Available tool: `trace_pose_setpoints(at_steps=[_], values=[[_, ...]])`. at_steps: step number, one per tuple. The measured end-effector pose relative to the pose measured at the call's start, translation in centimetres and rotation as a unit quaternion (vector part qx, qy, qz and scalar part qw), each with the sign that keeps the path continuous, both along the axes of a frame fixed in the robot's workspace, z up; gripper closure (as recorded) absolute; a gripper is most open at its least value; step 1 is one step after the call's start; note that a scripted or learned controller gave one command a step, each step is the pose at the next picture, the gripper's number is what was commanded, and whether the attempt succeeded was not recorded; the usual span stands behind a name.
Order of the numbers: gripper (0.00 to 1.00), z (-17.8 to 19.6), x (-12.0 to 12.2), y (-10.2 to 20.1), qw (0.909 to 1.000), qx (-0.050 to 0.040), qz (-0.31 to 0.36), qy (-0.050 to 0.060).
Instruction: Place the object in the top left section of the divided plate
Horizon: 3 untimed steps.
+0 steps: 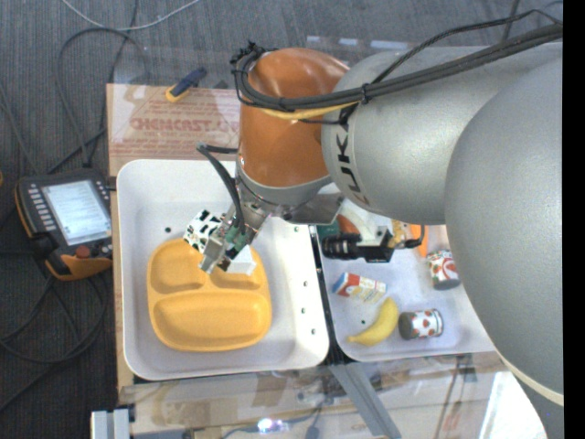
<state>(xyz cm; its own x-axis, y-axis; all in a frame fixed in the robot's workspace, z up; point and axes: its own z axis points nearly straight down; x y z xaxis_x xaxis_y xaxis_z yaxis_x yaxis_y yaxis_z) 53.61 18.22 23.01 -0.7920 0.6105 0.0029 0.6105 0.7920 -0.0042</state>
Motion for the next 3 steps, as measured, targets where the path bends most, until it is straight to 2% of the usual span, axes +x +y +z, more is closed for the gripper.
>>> trace_pose_setpoints(at_steps=[1,2,3], values=[[1.0,-10.12,-2.16,2.95,0.9961,0.0013,0.089,0.0],[0.0,-10.12,-2.17,2.98,0.9961,0.0018,0.089,0.0],[1.0,-9.54,-2.36,3.13,0.9962,0.0026,0.087,0.005]])
